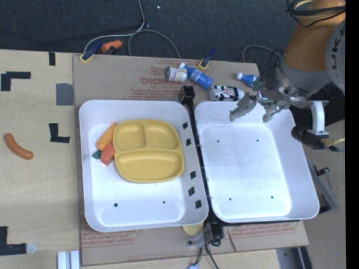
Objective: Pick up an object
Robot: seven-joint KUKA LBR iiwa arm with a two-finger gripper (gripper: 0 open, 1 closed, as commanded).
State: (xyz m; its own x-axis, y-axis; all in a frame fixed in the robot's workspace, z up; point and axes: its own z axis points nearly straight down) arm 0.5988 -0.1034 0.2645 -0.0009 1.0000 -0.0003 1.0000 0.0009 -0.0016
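Nearest me, left bin (92,206) holds a yellow divided plate (148,150) — rigid, light, slick plastic, best pinched at its rim — while my gripper (253,110) hangs open over the right bin (303,203).

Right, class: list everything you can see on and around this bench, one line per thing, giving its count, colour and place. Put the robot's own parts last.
White bins: two, white, side by side on the bench.
Divided plate: one, yellow, in the left bin.
Toy carrot: one, orange, left bin, against the plate's left edge.
Small piece: one, red with some green, left bin, below the carrot.
Sausage-shaped toy: one, orange, on the bench far left.
Clamps: two, blue with orange or yellow, at the cardboard's far edge.
Bottles: a blue and white cluster behind the bins; exact count unclear.
Arm: one, grey with orange band, upper right.
Tool: one, grey, open, over the right bin's far edge, holding nothing.
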